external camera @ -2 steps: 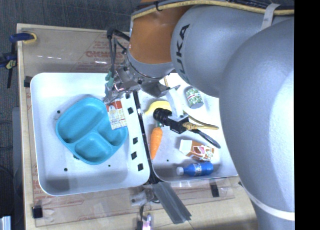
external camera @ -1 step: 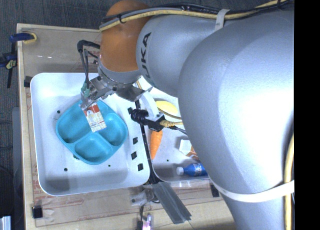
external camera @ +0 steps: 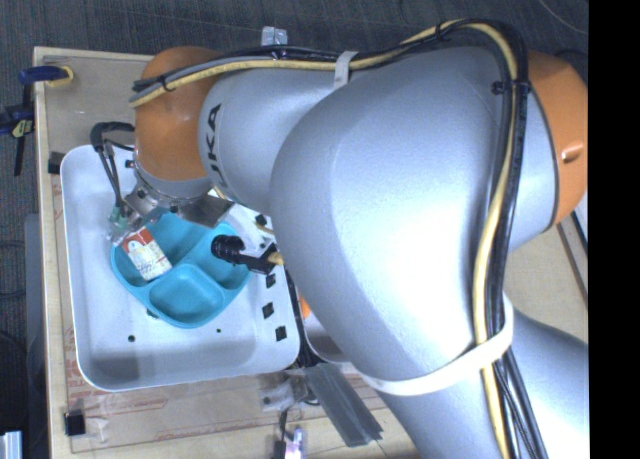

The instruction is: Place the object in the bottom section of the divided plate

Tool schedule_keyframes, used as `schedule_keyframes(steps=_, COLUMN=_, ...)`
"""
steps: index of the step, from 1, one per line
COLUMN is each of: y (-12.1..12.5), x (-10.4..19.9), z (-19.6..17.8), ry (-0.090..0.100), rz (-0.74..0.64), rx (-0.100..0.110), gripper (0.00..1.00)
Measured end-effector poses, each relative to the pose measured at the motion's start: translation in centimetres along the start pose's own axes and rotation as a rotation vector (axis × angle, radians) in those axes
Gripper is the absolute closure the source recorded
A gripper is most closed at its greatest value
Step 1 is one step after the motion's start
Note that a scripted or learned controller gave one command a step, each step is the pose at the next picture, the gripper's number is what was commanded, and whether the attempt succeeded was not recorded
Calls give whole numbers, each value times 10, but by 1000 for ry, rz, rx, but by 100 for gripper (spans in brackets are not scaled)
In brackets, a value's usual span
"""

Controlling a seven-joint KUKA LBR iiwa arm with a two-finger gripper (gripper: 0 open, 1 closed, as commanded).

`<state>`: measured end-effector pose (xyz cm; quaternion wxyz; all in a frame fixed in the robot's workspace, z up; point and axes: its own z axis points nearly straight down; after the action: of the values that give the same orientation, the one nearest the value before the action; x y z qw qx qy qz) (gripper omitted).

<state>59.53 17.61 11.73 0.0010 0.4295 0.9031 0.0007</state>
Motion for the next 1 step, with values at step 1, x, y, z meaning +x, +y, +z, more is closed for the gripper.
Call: schedule_keyframes(steps=1, y=-53, x=-78, z=-75, ry=1, rz=-9, rx=3, gripper=100)
